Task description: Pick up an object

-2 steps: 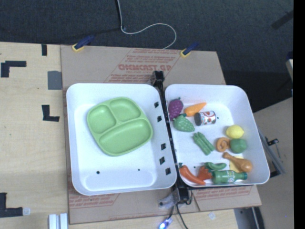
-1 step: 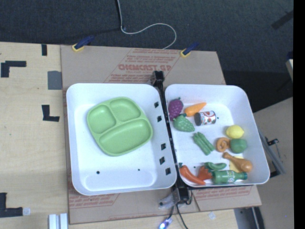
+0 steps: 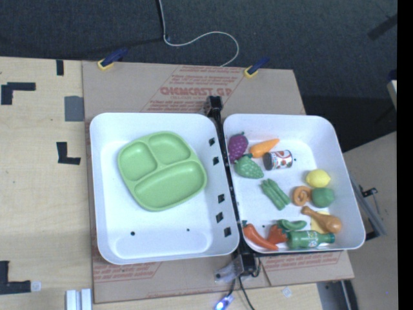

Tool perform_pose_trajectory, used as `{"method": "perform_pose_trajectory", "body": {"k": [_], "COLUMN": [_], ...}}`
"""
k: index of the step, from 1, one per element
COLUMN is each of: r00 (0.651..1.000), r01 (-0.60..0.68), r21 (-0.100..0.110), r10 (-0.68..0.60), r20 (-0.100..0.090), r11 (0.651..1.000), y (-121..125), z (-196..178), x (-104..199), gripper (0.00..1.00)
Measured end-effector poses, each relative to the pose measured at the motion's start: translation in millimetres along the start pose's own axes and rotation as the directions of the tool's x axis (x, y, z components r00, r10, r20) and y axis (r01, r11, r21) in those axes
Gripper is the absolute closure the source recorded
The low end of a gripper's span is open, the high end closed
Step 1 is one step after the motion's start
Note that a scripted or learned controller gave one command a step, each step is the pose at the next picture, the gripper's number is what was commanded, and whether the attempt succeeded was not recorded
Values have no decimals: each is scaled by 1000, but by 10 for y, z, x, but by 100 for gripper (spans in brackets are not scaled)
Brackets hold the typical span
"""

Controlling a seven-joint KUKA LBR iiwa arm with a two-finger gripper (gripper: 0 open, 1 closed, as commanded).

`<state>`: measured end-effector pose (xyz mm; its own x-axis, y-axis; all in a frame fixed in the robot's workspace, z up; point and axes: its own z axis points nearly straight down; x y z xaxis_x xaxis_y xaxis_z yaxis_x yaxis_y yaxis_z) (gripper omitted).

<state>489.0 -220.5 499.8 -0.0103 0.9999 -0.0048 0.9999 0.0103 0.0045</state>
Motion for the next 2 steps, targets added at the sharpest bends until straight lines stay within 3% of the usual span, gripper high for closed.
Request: {"method": "perform_pose_trajectory", "body": {"k": [2], "r00": [1000], "r01": [1], "r21": [-1], "r10": [-1], "r20": [1], "r11": [1000], "y": [13], "z": [-201], "x": [3], "gripper": [100]}}
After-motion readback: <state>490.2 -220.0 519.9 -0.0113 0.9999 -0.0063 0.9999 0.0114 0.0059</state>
